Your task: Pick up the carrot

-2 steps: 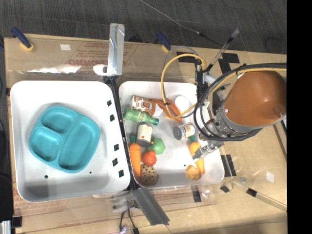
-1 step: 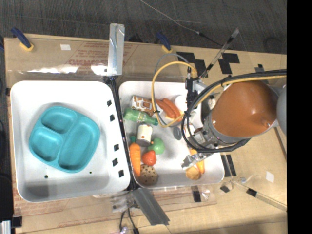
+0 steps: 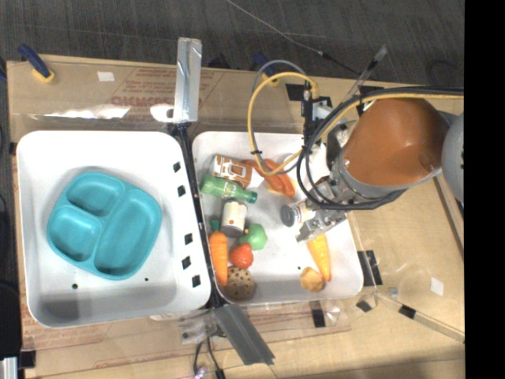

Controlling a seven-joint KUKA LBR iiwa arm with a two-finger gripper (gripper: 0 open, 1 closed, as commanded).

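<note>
Two carrot-shaped orange pieces in right bin [image 3: 278, 268]; cannot tell which is the task's. Left carrot-shaped piece [image 3: 218, 253] along bin's left wall, near front-left corner, pointing toward the front edge. Touching or just beside it: red round piece [image 3: 241, 256] on its right, brown perforated round piece [image 3: 240, 285] at its front end. Right carrot-shaped piece [image 3: 319, 255] toward front-right corner, tilted, small tan piece [image 3: 312, 279] at its front end. Gripper [image 3: 313, 226] just above that piece's rear end; contact unclear, open or closed cannot tell, nothing seen held. Green round piece [image 3: 256, 235] and white-brown can [image 3: 233, 215] mid-bin, behind the red piece. Green bottle [image 3: 227, 189] lying flat, small orange-white box [image 3: 231, 170] near rear-left corner. Another orange piece [image 3: 278, 180] by rear edge, beside yellow cable [image 3: 254, 109]. Left bin [image 3: 31, 152] with teal divided plate [image 3: 102, 223] at centre.
</note>
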